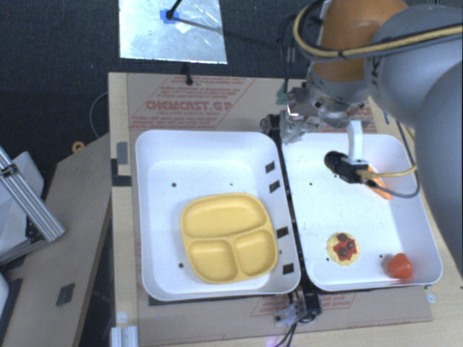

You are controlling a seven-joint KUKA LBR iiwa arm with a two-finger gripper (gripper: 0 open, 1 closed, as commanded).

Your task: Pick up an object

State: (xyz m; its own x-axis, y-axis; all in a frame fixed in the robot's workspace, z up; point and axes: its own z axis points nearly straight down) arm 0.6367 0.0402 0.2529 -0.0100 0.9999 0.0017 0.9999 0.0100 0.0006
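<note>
Two bins on the tabletop: yellow divided tray (228, 236) lies in the left bin (155, 157); small tart (343, 248) and red tomato (398, 265) sit in the right bin (423, 223). Gripper (296, 121) hovers over the far divider, grip state unclear.

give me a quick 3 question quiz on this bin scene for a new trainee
1. True or false: the yellow divided tray lies in the right bin.
2. Multiple choice: which thing sits nearest the right bin's front right corner? A) the small tart with red topping B) the red tomato-like object C) the yellow divided tray
3. Fill in: the yellow tray has ___ compartments.

Key
1. False. It lies in the left bin.
2. B. The tart lies just to its left, apart from it.
3. Three: one long one at the back, two smaller ones in front.
</note>
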